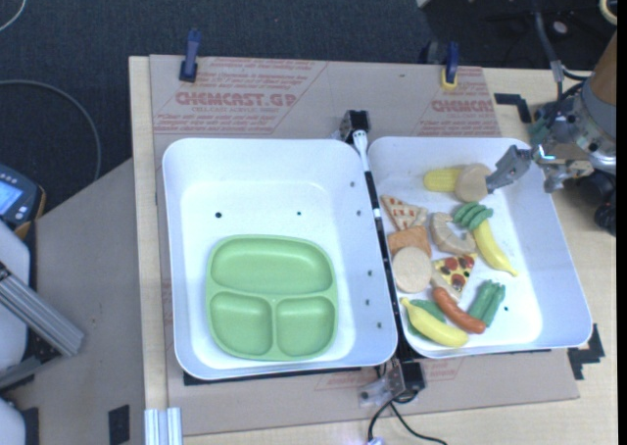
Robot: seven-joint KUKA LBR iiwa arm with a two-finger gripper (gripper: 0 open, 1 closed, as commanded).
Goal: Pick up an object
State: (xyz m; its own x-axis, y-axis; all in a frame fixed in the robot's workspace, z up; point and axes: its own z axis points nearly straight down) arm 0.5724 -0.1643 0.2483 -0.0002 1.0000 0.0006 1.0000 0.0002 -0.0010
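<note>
**Arm reaching over the right bin of toy food, nothing yet gripped**

The grey arm (588,129) is entering from the bench's right edge, and its hand (509,169) is hanging over the upper right part of the right bin (558,267), just beside a tan rounded piece (475,181) and a yellow corn piece (442,179). Whether the hand is apart or together cannot be told at this angle, and no object is showing between its tips. The candidates for picking are lying in a loose column along the bin's left half: a waffle wedge (402,211), a green bean pod (473,215), a banana (493,247), a pink round slice (411,271), a pizza slice (453,272), a red sausage (458,311), green pods (487,300) and a yellow piece (434,325) near the front edge. The left bin (186,237) is carrying a green divided tray (271,296).

These pieces appear to be light, stiff plastic, smooth and probably slippery, so weight is posing little difficulty while slipping is. The tan piece, nearest the hand, is looking like the likeliest target; a hold across its narrow width should be suiting it best. It is touching the corn piece, so a descending tip is risking nudging both. The banana or sausage would be better taken at mid-length, across the narrow axis.
</note>
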